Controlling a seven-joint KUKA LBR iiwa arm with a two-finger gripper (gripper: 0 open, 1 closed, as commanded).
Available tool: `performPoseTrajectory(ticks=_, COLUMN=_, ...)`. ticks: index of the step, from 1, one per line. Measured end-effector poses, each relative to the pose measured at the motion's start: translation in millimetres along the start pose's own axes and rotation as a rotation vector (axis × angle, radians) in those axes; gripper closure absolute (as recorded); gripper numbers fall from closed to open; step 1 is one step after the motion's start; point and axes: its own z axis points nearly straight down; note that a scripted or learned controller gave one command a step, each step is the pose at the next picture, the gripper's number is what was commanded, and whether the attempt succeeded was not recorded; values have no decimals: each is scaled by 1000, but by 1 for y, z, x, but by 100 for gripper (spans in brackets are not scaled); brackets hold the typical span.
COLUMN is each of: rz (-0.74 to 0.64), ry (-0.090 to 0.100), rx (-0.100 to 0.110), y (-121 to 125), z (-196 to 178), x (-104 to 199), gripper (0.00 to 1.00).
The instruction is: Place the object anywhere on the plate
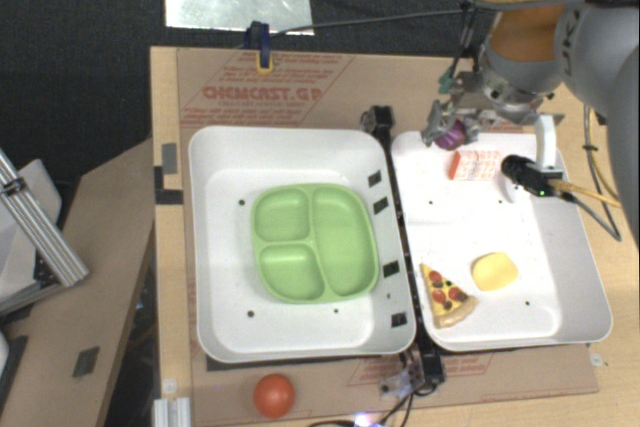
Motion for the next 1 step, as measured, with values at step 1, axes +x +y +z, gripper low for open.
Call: performPoseTrajectory(ticks=1, rz=-1, ry=1, rx=1, y=-11, z=10, x=52, gripper=100)
